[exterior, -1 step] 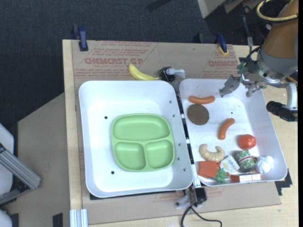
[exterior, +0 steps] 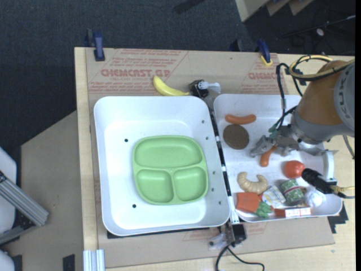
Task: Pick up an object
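I am watching the arm reaching in from the right over the right bin (exterior: 333,205), with its pincer (exterior: 269,147) hovering low above the middle of that bin. I cannot tell from this slanted view whether it is spread or pressed together; the grey metal blurs into the bin floor.

Just under and beside the tip, a small orange carrot (exterior: 264,159) is lying on the white floor, and I am judging that to be the likeliest target. It is sitting apart from the brown round cookie (exterior: 236,136) and the sausage (exterior: 241,118) further back, and clear of the red tomato (exterior: 293,169) to its right. The croissant (exterior: 253,182) and a crowd of small packets are lying nearer the front edge.

The carrot is looking like a light, hard plastic toy: stiff, smooth and probably slippery, tapering toward one end. I am thinking a grip across its thicker middle would be best, since it could squirt out from the narrow tip.

In the left bin (exterior: 107,151) a green divided plate (exterior: 169,169) is resting, and a banana (exterior: 168,88) is lying on the surface behind it.
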Tool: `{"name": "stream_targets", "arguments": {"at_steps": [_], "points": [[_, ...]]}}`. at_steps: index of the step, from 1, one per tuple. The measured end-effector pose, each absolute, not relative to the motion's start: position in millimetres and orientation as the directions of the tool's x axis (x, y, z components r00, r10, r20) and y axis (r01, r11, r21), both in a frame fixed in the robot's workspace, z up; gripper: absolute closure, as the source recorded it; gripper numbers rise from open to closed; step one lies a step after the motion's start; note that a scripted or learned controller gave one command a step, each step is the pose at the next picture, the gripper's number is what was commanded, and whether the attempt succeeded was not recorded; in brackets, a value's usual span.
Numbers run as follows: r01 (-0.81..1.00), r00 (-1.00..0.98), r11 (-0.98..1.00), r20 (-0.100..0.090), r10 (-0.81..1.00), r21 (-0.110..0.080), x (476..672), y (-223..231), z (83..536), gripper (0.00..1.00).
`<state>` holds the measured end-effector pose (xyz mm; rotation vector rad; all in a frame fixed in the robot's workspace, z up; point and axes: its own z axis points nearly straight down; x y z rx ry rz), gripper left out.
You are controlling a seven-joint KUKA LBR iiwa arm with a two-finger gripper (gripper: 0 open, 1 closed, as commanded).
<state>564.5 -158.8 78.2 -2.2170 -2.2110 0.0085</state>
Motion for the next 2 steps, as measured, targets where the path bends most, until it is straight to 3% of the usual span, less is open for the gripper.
{"name": "stream_targets", "arguments": {"at_steps": [1,2], "points": [[1.000,0.001,-0.001,-0.001,1.000,0.002,569.4,-159,95,1.00],[1.000,-0.006,0.006,0.002,1.000,0.003,549.1,-59,189,1.00]]}}
